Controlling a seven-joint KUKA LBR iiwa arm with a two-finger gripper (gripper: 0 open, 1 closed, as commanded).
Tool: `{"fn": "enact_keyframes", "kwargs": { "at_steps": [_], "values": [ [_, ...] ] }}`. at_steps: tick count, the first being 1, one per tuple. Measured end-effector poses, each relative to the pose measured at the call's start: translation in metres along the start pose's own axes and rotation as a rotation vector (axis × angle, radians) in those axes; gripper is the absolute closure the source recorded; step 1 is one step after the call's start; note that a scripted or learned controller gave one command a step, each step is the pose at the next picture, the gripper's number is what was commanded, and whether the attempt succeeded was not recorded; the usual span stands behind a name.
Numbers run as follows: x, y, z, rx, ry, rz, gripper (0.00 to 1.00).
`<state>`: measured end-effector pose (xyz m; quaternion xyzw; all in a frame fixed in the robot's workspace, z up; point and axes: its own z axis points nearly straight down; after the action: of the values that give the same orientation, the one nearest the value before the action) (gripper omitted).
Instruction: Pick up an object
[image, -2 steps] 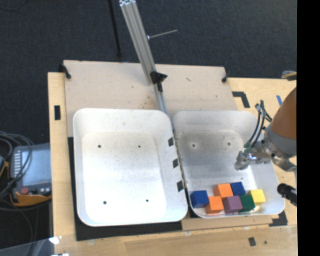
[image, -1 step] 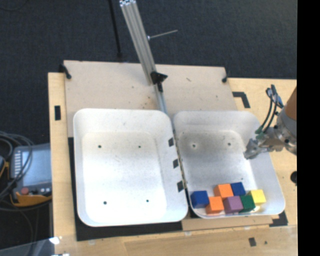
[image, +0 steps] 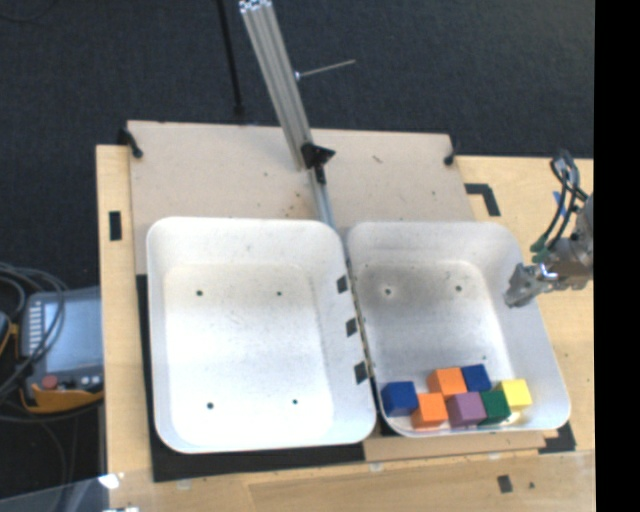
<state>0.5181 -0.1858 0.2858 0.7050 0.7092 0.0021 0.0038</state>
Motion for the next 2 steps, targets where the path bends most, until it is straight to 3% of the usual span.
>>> {"fn": "enact_keyframes", "kwargs": {
  "at_steps": [2],
  "values": [
    [0.096,0.023,0.012,0.006,0.003,-0.002,1.0]
  ]
}}
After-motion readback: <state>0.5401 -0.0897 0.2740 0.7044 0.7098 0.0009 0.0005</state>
